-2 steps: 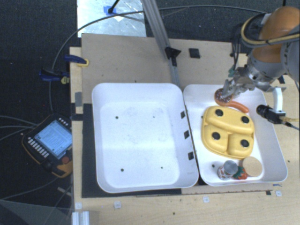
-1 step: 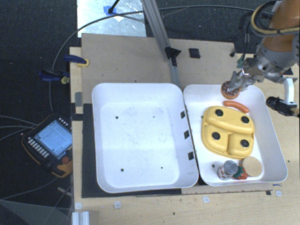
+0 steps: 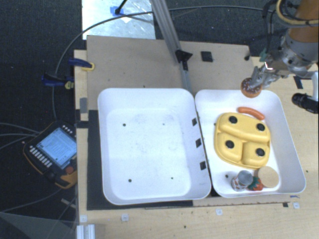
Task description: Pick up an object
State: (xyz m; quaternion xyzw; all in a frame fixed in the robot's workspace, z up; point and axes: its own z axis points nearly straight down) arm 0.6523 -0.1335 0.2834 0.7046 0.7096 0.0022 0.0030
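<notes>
Gripper above right bin's far rim, fingers clamped on a brown donut, hot dog just below it, yellow tray further down, can and disc well below, left bin far left.

The end effector holds a brown ring-shaped object above the right bin's far rim, near the yellow tray.

Pale wooden table on dark speckled carpet floor; black cables trail across; bright reflective metal sheet behind.
</notes>
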